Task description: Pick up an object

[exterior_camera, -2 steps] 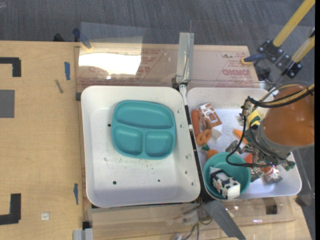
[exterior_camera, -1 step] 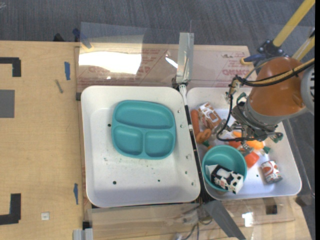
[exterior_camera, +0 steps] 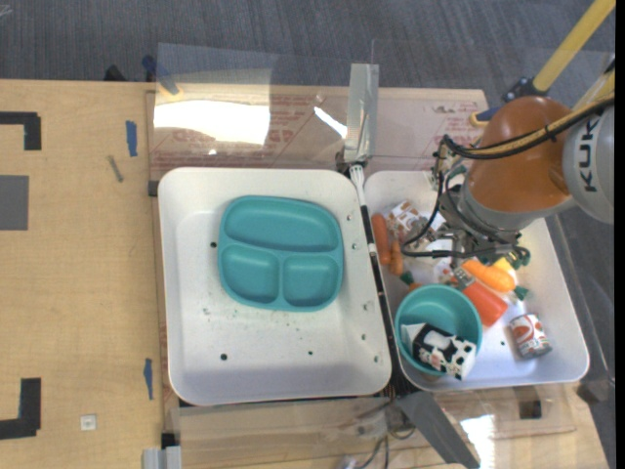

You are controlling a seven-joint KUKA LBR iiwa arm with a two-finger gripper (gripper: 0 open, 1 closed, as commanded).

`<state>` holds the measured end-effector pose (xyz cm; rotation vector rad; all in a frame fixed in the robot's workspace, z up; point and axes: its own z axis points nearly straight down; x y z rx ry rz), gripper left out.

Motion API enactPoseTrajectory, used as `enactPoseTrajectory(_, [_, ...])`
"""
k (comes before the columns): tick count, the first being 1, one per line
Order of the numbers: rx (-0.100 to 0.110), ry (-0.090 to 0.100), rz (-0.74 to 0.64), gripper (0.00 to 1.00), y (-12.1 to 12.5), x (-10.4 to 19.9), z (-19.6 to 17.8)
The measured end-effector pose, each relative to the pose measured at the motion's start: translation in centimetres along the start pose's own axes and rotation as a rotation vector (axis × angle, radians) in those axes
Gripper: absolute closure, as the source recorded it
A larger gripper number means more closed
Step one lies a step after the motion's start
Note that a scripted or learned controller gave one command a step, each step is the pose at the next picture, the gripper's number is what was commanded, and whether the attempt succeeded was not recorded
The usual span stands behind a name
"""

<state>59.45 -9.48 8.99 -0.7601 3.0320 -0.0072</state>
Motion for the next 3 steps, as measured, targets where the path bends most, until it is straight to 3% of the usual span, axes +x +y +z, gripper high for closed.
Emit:
enactPoseTrajectory(1, [-0.023,0.028,-0.114,0.0,-4.0,-5.7,0.4])
enactPoseTrajectory(2, [-0.005,0.005,-0.176,0.0,-4.2,-1.0,0.2])
enactPoseTrajectory(3, [0.011,-0.001,-0.121,0.0,0.7,8.2,-0.2])
